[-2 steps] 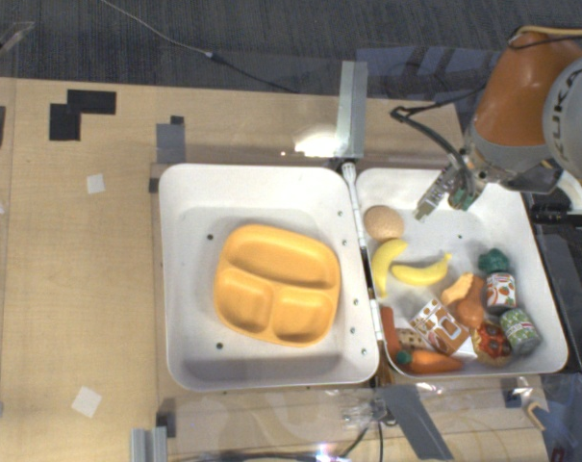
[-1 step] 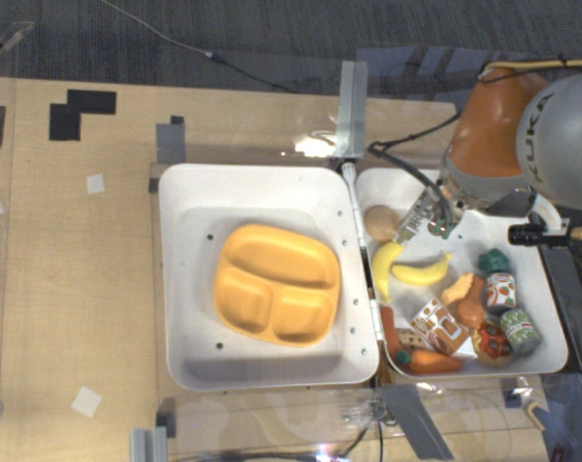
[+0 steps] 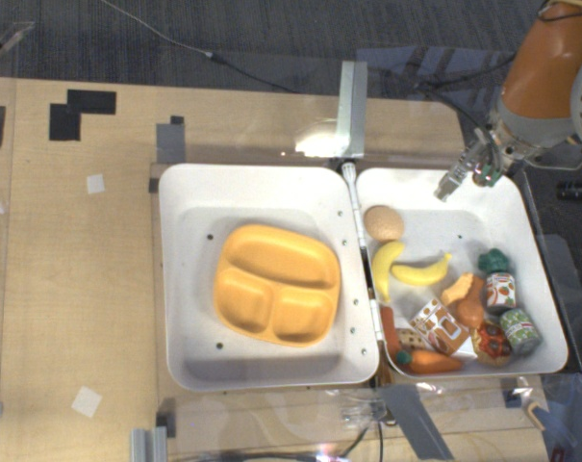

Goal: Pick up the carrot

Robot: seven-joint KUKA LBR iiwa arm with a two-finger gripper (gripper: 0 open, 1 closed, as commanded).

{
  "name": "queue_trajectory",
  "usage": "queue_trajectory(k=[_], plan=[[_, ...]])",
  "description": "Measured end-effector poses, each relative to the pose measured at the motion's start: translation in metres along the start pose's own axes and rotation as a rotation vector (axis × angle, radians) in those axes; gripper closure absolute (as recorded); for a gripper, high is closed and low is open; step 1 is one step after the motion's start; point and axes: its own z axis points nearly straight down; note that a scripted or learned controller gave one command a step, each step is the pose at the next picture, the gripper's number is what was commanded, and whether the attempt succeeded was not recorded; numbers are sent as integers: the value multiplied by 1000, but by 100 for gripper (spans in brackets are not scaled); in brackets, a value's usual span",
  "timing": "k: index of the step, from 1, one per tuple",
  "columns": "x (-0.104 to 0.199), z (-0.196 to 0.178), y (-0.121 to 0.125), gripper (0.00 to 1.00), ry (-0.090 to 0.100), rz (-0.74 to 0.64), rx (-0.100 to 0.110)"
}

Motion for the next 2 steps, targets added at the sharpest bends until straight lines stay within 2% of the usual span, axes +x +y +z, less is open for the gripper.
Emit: queue_trajectory(k=[1,2], plan=[[32,32,21,100,10,153,4],[169,10,39,100,12,132,0]])
